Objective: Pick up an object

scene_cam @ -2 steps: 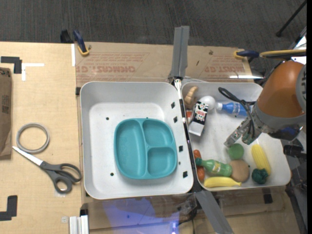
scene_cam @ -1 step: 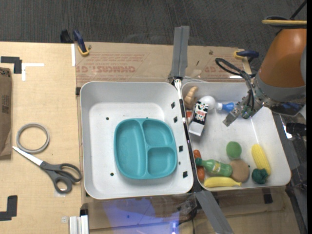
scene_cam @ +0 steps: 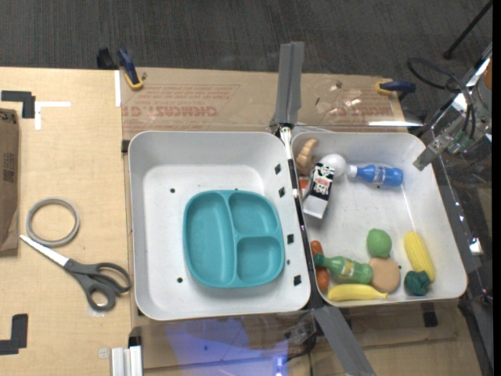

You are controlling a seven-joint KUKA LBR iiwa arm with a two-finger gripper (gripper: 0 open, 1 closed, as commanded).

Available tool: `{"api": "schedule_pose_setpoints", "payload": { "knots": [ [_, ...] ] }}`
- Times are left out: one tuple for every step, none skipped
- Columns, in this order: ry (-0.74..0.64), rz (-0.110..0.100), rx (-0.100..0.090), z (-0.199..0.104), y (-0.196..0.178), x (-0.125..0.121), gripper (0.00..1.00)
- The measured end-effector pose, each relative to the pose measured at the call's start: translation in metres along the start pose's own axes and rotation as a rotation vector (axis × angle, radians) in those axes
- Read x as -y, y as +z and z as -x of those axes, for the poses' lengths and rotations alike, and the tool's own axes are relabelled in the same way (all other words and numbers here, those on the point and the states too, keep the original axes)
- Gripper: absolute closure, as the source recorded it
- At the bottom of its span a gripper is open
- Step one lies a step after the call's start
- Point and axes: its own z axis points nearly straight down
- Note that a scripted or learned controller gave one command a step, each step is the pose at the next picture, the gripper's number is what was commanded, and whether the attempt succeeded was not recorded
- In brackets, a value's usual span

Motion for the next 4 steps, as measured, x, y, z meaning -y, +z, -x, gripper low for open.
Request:
{"api": "schedule_pose_setpoints", "payload": {
  "knots": [
    [0.056, -0.002, -0.003, 0.005, 0.147, 0.016, 1.00],
    [0.056, -0.001, -0.002, 0.005, 0.146, 0.016, 0.00],
    [-0.044, 0.001, -0.001, 0.005, 0.154, -0.070, 0.00],
    [0.227, -0.016, 0.016, -0.032, 0.152, -0.080, 0.00]
  ]
}}
